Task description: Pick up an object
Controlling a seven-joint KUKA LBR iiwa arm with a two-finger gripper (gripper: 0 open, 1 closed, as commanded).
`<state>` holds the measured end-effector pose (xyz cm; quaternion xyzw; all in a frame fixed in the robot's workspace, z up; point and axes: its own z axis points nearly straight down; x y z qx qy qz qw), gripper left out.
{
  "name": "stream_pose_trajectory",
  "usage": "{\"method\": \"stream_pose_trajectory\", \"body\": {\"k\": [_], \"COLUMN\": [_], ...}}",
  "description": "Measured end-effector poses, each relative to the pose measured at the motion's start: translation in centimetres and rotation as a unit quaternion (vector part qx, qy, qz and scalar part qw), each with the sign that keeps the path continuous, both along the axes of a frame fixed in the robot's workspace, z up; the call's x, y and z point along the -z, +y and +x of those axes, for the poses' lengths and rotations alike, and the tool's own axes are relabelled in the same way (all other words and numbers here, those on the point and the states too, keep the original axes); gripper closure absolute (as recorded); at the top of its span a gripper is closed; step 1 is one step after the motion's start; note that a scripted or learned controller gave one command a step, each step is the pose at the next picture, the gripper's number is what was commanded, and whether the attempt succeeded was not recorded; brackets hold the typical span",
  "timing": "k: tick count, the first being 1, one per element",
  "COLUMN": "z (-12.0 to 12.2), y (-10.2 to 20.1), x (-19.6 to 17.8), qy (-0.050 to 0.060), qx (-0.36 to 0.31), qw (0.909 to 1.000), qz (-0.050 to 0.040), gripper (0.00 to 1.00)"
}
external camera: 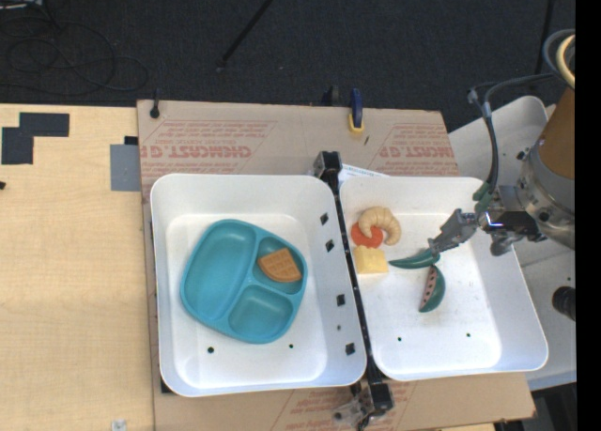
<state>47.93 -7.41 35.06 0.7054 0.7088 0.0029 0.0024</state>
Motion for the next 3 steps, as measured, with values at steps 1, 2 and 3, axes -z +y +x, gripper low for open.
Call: {"method": "stream_pose_trajectory", "body": {"k": [1,2,3], "z": [-0.4,-0.4,-0.3], "y": [-0.5,-0.7,5.4], "x": [3.1,6.5,5.6], "qy": [0.006,0.007,0.005], "qx": [0.002,0.002,-0.001], "qw": [1.0,1.0,1.0], "qz": [-0.0002,0.0001,0.0007], "gripper": [0.0,0.0,0.0]}}
